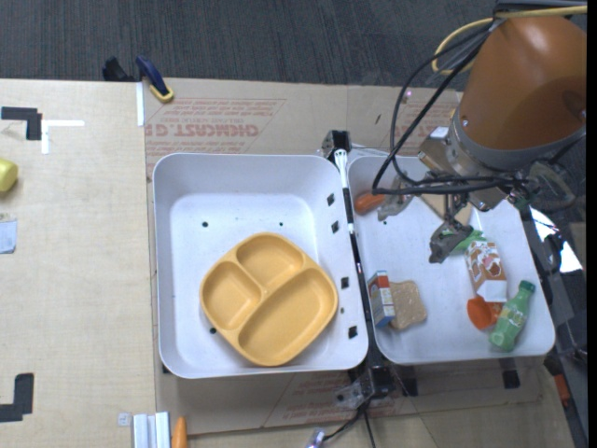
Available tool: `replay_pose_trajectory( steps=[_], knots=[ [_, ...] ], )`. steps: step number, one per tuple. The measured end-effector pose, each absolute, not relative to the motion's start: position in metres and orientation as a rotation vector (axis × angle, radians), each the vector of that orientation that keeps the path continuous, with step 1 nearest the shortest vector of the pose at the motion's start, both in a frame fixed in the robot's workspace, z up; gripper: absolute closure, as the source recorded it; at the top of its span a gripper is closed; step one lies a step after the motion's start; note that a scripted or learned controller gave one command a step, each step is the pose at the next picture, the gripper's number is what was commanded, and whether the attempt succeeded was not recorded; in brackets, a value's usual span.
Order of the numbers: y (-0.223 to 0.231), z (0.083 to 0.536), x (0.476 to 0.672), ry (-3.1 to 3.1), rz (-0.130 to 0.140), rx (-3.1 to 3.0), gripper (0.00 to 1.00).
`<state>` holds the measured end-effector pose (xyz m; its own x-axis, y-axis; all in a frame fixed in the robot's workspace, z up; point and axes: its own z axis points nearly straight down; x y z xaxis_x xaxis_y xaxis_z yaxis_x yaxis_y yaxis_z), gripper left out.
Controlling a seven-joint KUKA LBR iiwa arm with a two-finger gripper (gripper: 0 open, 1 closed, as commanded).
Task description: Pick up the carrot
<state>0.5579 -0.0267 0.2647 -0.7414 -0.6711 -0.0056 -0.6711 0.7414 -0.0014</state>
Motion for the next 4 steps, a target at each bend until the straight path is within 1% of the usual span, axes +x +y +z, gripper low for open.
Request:
replay_pose_trajectory(
  steps=[1, 2, 3, 4],
  knots=[
    [0.025, 0.192, 0.515, 2.848, 0.002, -1.318, 0.0],
    [0.014, 0.193, 0.486, 2.7, -0.002, -1.597, 0.0],
    [-0.033, 0.251, 0.497, 2.606, -0.001, -1.743, 0.0],
    [0.04, 0.192, 0.496, 2.654, 0.003, -1.675, 0.0]
  ],
)
